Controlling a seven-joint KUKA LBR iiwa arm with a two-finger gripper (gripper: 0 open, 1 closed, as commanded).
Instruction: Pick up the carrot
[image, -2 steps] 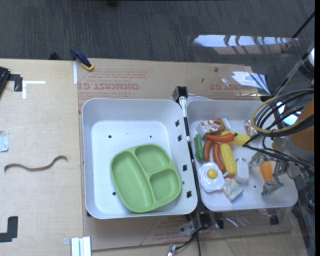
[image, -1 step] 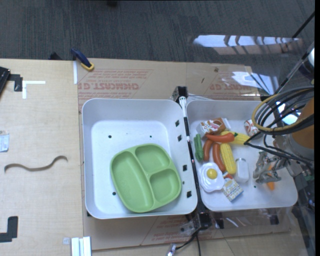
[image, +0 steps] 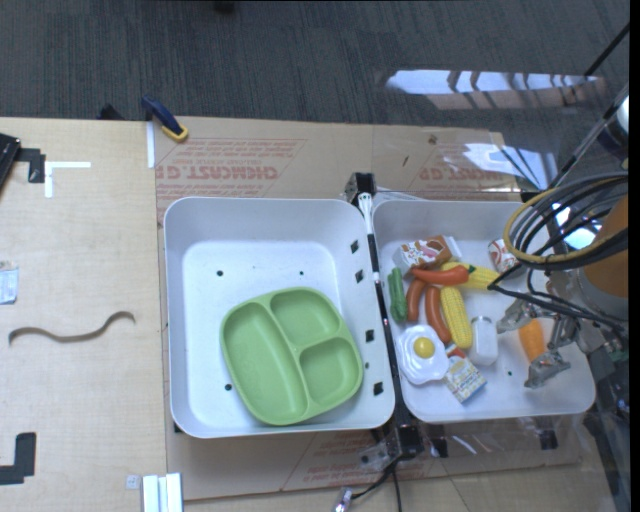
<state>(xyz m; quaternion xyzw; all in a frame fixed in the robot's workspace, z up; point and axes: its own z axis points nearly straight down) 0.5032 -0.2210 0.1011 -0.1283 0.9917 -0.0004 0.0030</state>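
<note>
The carrot (image: 532, 338), a short orange piece, lies on the floor of the right bin (image: 500, 400) near its right side. My gripper (image: 533, 345) hangs directly over it, reaching in from the right under a bundle of black cables. Its two metal fingers (image: 517, 318) stand apart, one at the carrot's upper left and the other at its lower right, so the carrot sits in the gap between them. I see the jaws open around it rather than pressed onto it.
Left of the carrot lie a white bottle (image: 484, 340), a corn cob (image: 455, 312), red sausages (image: 440, 272), a green bean (image: 397, 295), a fried egg (image: 422, 350) and a small box (image: 463, 378). A green divided plate (image: 292, 355) lies in the left bin (image: 200, 240).
</note>
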